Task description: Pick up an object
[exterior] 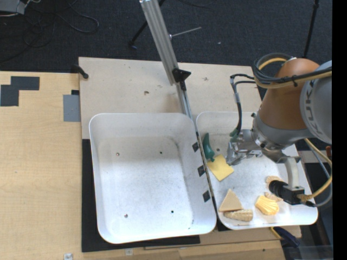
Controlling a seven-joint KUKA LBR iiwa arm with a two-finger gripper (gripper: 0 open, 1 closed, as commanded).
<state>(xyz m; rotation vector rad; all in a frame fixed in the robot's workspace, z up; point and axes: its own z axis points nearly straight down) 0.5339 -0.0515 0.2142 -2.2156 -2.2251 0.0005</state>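
Arm [287, 99]: reaching in from the right, bulking over the right bin's far right corner and hiding the rim there.
Hand [234, 155]: low over the right bin [217, 121], just beside the yellow square's far edge; fingers too dark and small to judge, cannot tell whether apart or together.
Yellow square [221, 169]: flat by the bin's left wall, touching a green piece [207, 147].
Near edge: tan wedge [230, 201], crusty slice [239, 215], yellow shell-like piece [268, 205].
Near right corner: black fitting [282, 191] covering part of a pale item.
Left bin [108, 129]: speckled floor.
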